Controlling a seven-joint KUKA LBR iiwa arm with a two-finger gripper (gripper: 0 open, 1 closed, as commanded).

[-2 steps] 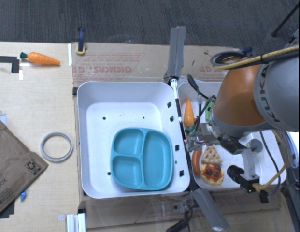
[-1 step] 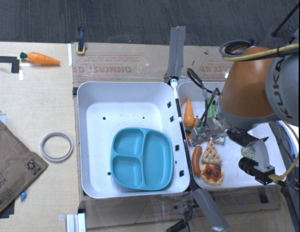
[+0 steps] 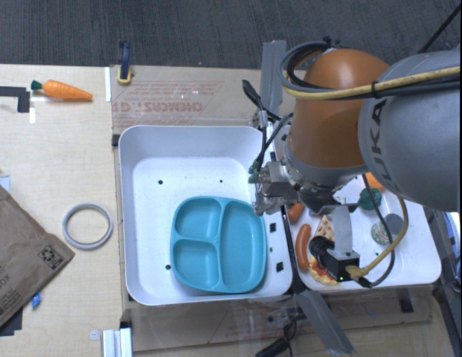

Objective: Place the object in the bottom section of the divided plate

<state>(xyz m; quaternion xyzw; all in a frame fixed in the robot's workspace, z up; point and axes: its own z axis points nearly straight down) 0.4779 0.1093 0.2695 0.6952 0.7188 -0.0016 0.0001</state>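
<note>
On the bench [image 3: 52, 169], a toy carrot [image 3: 63, 91] lies at ten o'clock and a grey ring [image 3: 87, 224] at nine. The left bin [image 3: 141, 162] holds the blue divided plate [image 3: 218, 245]. At three o'clock, the right bin [image 3: 416, 266] holds a toy sausage [image 3: 303, 245] among other pieces, under the arm [image 3: 379, 125]. I cannot tell the claw's state.

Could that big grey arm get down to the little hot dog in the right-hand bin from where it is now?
Probably yes. The hot dog lies uncovered in the right bin, just below the arm's wrist, with pizza-like food close beside it. That crowding might make a clean grab harder.
</note>
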